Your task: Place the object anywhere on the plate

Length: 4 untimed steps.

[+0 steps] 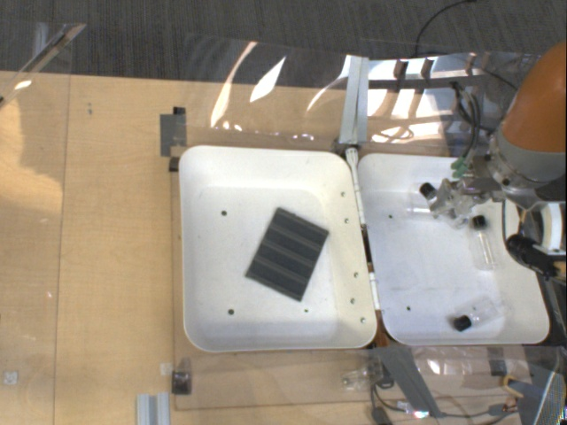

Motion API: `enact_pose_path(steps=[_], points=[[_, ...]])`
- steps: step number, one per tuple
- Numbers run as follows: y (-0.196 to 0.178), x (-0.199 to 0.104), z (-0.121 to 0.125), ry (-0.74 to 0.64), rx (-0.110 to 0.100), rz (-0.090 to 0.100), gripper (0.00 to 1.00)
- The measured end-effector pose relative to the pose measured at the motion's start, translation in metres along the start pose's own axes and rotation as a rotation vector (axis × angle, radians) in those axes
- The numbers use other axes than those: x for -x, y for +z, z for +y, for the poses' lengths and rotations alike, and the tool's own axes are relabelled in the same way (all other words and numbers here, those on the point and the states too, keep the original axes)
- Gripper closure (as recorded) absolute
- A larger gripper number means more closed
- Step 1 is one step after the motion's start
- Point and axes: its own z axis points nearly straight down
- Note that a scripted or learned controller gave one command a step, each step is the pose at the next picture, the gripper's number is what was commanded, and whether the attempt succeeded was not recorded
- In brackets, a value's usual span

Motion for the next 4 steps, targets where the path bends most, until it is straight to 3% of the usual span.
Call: enact_pose_path(steps=[1,2,3,4], points=[[0.039,-0.052,0.087,0.103,-0.005,0.002,1.0],[0.038,-0.093,0.101,-0.335,-0.003,0.002,1.0],[0.037,-0.143,0.076,-0.703,0.0,0.002,1.0],[-0.049,-0.178,0.098,-1.116,0.008,-0.001,1.0]])
